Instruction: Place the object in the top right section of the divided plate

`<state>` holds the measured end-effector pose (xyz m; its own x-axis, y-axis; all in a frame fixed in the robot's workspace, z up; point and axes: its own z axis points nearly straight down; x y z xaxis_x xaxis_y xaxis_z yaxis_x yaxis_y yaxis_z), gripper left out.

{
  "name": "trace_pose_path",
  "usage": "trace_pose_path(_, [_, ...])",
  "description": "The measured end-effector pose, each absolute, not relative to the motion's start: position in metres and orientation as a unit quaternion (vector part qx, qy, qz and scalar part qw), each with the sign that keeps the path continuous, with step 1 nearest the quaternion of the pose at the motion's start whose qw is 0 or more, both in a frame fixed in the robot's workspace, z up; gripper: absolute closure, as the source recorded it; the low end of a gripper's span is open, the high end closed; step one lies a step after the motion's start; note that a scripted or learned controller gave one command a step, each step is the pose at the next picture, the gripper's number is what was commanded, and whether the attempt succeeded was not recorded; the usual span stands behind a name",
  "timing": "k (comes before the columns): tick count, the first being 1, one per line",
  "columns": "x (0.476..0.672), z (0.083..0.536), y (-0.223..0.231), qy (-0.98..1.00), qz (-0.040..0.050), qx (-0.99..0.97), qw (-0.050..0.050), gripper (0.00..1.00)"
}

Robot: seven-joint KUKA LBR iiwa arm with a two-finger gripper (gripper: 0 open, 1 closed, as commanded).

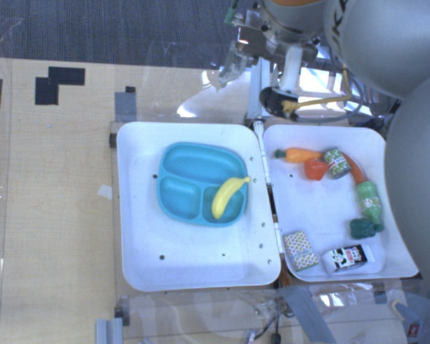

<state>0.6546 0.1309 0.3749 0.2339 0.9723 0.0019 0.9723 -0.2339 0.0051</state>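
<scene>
Since the banana (229, 196) lay on the blue divided plate (193, 165) in the left bin (140, 264), at the plate's 4 o'clock with its tip over the 3 o'clock rim, placement looked off-target. Next move probably a regrasp and a shift toward 1 o'clock. Banana yellow, curved, smooth. Gripper (228, 67) hovered at 12 o'clock beyond the bins, open-or-closed state impossible to tell.

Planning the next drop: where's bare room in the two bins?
Left bin: bare strip left of and below the blue divided plate; the banana fills its lower-right section. Right bin: bare middle, between carrot, green bottle and milk carton. Crowded along its top and right sides.
</scene>
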Motion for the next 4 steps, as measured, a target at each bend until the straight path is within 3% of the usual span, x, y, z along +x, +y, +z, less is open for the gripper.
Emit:
trace_pose_path(1, [0.669,0.408,0.173,0.639,0.0030,0.769,0.002,0.00])
trace_pose_path(2, [0.669,0.418,0.147,0.655,0.0030,0.755,0.002,0.00])
trace_pose_path(3, [0.669,0.437,0.139,0.799,0.0031,0.602,0.003,0.00])
trace_pose_path(4, [0.669,0.450,0.141,0.801,0.0059,0.599,0.006,1.00])
